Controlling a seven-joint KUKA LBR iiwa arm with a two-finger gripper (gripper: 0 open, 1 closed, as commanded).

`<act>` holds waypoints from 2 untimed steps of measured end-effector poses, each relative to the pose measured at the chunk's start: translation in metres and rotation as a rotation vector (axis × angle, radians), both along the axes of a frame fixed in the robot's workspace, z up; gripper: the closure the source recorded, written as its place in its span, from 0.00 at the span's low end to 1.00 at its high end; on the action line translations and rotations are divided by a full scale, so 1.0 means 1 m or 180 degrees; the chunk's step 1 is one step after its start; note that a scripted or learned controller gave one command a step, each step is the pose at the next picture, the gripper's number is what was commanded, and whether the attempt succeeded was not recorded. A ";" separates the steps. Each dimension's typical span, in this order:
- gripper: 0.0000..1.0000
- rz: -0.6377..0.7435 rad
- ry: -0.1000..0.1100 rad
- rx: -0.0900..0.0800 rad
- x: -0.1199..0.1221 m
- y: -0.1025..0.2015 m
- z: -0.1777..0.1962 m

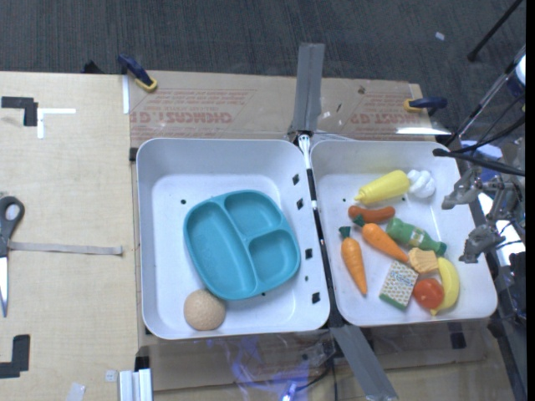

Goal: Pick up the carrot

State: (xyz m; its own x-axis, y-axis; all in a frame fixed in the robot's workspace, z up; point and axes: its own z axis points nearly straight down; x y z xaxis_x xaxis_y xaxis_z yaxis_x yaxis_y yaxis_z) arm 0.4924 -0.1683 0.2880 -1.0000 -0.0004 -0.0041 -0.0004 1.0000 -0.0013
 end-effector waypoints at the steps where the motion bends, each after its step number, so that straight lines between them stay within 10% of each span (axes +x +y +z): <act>1: 0.00 -0.0373 0.0001 0.0003 -0.006 0.040 -0.091; 2: 0.00 -0.1495 0.0006 0.0006 0.017 0.076 -0.172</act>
State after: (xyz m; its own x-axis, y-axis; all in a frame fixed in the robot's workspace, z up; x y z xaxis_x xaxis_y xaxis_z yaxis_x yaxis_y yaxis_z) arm 0.5089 -0.0923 0.1158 -0.8919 0.4523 -0.0017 0.4523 0.8919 0.0001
